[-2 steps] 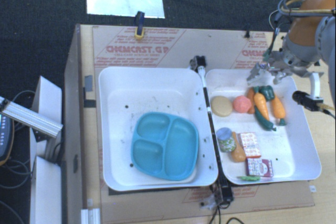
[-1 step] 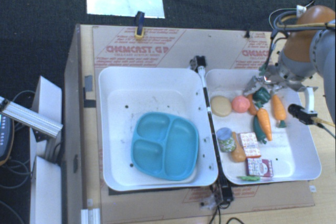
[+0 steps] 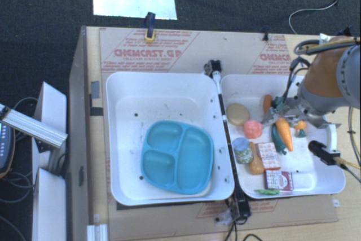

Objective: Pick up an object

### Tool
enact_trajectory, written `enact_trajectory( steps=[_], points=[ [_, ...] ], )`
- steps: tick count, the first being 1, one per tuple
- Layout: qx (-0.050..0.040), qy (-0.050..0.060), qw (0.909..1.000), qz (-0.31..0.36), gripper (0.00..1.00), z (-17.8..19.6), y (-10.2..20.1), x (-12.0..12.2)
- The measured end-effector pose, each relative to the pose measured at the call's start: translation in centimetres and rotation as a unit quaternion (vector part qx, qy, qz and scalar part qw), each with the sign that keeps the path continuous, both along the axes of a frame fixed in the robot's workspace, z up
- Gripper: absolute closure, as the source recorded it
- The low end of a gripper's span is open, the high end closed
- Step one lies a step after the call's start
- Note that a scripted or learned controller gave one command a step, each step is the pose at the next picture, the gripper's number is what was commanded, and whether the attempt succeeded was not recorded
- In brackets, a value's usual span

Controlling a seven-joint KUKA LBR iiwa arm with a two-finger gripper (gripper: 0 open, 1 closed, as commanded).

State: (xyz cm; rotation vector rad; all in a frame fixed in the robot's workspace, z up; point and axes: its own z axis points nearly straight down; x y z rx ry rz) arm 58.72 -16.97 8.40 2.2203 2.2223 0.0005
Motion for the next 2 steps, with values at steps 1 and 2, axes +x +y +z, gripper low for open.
enact_trajectory(
  steps=[1,2],
  points=[
    [-0.0004,-0.002,1.0000,0.000,1.00,1.1,0.0,0.2],
    [0.0002,-0.003,1.0000,0.002,1.00,9.9,6.8,3.0]
  ],
)
